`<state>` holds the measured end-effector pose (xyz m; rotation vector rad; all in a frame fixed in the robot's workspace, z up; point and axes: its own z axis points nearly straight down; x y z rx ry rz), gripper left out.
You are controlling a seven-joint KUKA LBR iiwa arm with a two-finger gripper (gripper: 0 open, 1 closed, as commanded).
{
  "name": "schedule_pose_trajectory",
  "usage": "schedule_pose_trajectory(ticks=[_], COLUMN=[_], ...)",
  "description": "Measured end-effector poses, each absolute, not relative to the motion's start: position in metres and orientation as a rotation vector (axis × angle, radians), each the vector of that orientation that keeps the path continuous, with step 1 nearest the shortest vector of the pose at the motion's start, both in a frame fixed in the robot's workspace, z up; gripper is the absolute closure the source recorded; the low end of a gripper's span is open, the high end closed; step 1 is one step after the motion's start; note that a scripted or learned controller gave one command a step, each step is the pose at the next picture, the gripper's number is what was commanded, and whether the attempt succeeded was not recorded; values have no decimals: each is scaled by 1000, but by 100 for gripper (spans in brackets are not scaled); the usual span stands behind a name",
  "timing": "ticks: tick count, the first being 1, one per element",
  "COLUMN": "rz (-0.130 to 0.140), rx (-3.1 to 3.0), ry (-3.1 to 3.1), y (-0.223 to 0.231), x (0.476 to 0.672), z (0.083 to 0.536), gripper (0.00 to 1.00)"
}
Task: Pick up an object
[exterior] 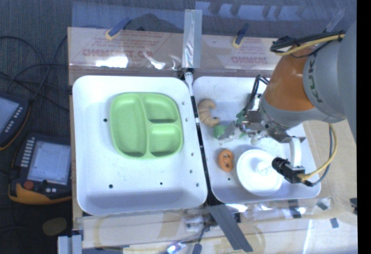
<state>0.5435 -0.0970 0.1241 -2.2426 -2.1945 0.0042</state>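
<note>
Tool (242,126), grip state unclear, low in right bin (307,186) among croissant (207,111), green piece (220,130), orange item (225,158), white bowl (258,170)

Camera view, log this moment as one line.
arm: over right bin | gripper: beside green object | croissant, orange piece, white bowl: resting | green plate: left bin

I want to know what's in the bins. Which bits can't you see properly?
- Gripper, camera view: small and dark under the arm, so its grip is unclear.
- Green thing: partly behind the gripper, too small to name.
- Right bin: its far right side is covered by the arm.
</note>
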Motion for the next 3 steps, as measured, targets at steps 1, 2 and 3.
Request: schedule_pose_trajectory(ticks=[1,2,3], rz=[-17,-24,-23], rx=[-2427,-2428,-2428], ry=[-2014,-2015,-2015], y=[-101,-100,-101], x=[511,513,513], z=[91,101,101], gripper=[0,100,0])
